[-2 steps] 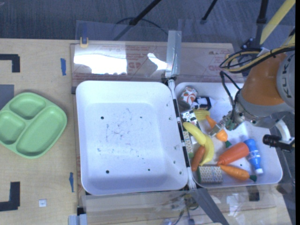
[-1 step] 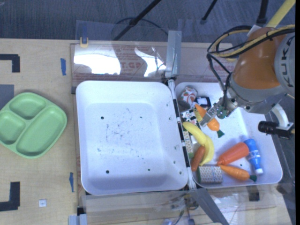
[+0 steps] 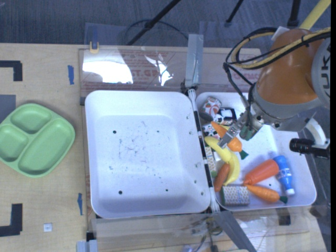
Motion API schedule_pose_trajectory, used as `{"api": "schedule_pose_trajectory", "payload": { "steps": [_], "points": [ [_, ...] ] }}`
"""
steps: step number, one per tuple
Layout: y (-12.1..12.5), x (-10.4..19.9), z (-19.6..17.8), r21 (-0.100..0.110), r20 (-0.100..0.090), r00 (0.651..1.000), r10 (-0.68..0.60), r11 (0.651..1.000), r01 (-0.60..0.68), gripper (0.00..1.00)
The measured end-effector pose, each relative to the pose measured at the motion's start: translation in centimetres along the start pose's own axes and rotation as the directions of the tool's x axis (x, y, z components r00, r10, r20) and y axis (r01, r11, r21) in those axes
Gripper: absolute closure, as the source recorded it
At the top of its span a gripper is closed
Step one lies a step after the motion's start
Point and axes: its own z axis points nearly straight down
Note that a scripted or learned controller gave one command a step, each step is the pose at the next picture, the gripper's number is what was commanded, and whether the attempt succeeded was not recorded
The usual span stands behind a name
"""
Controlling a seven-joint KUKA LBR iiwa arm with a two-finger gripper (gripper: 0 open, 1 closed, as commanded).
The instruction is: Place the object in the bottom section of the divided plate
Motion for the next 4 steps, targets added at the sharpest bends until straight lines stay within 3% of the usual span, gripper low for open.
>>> {"api": "schedule_pose_trajectory", "payload": {
  "steps": [1, 2, 3, 4],
  "points": [
    [1.3, 4.5, -6.5, -0.002, 0.003, 0.949, -0.315, 0.949, 0.315, 1.0],
    [1.9, 4.1, -8.8, -0.002, 0.003, 0.967, -0.256, 0.967, 0.256, 1.0],
    [11.1, 4.8, -11.1, -0.003, 0.003, 0.933, -0.36, 0.933, 0.36, 1.0],
    [10.3, 9.8, 3.3, -0.001, 0.0, 0.844, -0.536, 0.844, 0.536, 1.0]
  ]
}}
